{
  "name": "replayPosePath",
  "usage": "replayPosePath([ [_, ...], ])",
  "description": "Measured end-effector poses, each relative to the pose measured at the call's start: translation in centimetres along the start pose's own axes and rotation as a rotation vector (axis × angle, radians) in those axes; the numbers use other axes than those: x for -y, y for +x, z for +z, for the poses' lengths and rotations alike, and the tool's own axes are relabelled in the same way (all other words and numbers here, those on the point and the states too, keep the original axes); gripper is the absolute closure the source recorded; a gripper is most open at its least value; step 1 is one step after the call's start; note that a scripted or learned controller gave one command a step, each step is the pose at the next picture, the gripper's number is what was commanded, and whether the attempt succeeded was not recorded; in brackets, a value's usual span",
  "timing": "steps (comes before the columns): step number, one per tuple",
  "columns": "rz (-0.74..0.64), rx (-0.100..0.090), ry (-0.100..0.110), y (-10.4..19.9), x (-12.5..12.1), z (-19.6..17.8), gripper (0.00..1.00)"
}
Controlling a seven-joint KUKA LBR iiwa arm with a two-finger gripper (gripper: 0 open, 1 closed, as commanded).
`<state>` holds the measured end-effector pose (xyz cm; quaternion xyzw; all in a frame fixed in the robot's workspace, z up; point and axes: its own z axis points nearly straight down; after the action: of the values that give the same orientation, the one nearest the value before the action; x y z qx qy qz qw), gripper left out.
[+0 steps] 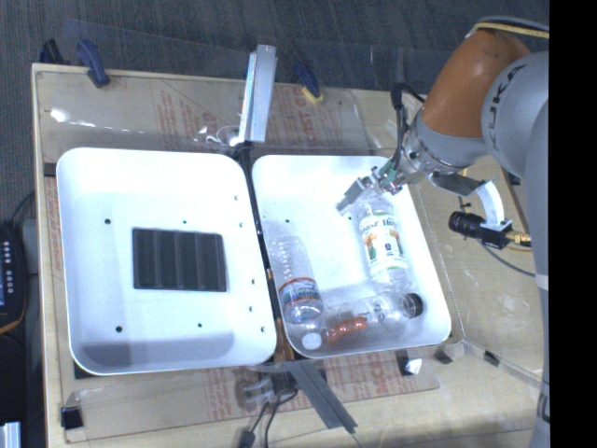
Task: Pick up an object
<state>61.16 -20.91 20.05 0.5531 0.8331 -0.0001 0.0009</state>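
gripper (371, 190) over upright-label bottle (383, 243) in right bin (431, 278), finger gap too blurred to tell

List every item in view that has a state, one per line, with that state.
Hand: low over the right bin's back, at a bottle's top.
White-labelled bottle: lying flat, top toward hand.
Blue-labelled bottle: lying flat, white cap on.
Dark-capped bottle: lying flat along front wall.
Left bin: holds a dark ribbed panel.

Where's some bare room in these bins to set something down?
Left bin: white floor all around the dark panel. Right bin: bare far-left corner. Crowded along its near wall, where plastic bottles lie below the gripper.
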Motion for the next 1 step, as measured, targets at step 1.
replayPosePath([
  [1, -0.074, -0.002, 0.001, -1.38, -3.68, 7.55, 0.0],
])
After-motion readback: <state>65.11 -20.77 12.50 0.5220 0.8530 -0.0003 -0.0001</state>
